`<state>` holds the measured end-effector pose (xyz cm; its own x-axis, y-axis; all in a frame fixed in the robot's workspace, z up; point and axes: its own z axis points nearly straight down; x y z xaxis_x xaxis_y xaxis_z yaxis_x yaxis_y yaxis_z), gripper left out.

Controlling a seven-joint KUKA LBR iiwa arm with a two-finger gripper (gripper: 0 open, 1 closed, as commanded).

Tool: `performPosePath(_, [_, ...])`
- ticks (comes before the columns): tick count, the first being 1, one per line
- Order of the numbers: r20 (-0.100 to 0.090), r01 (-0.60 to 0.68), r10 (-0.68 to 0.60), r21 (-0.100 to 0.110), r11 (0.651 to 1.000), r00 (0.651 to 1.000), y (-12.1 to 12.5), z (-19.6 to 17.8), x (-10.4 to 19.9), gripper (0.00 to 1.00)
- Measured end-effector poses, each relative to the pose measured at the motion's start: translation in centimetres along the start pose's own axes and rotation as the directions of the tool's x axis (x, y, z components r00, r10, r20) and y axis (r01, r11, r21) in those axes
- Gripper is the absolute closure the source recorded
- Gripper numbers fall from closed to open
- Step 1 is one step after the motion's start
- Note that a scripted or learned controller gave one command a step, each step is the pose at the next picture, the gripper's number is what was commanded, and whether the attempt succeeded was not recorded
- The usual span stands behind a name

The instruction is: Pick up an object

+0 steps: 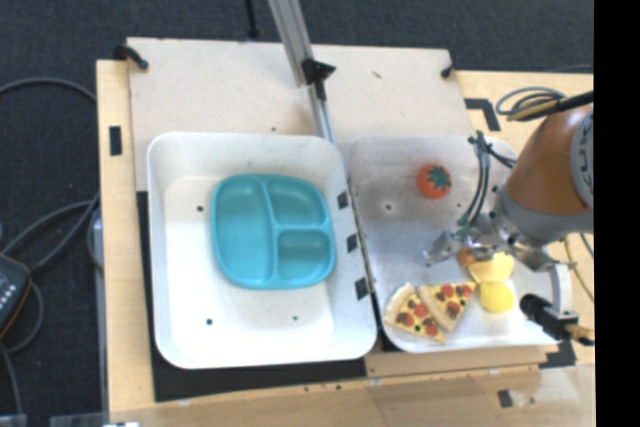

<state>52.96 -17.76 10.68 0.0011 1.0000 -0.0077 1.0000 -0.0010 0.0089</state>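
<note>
- White plastic makes up the two largest things we see: the left bin [180, 335] and the right bin [400, 165] sit side by side on the bench, with their inner walls almost touching, so that an object could pass from one to the other with a short move.
- Next in size, the turquoise tray [272, 232] lies flat in the middle of the left bin, with its three compartments facing up and nothing in them (a ready place to set something down, we judge).
- Grey with an orange band, the arm [550, 170] reaches in from the right and hangs over the right bin's near corner, where most of the objects cluster.
- Two pizza slices [432, 307] lie flat by the near wall, touching each other.
- Beside them sit two yellow pieces, a yellow fruit [497, 296] and a paler yellow piece [490, 267] above it; we cannot tell what the paler one is.
- A tomato [434, 180] sits alone toward the far wall, well apart from the rest.
- At the gripper [470, 245] the metal parts blur into the yellow pieces just below the wrist, so we cannot tell how the jaws stand or whether anything sits between them.
</note>
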Motion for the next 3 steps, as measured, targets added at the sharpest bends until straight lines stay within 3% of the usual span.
performPosePath(1, [-0.002, -0.004, 0.004, -0.006, 1.000, 1.000, 0.2, -1.4, -0.1, 1.00])
performPosePath(2, [-0.005, 0.005, -0.005, 0.000, 1.000, 1.000, 1.1, -7.2, 0.5, 1.00])
performPosePath(3, [-0.006, 0.004, -0.004, 0.003, 1.000, 1.000, 1.3, -9.9, 0.4, 1.00])
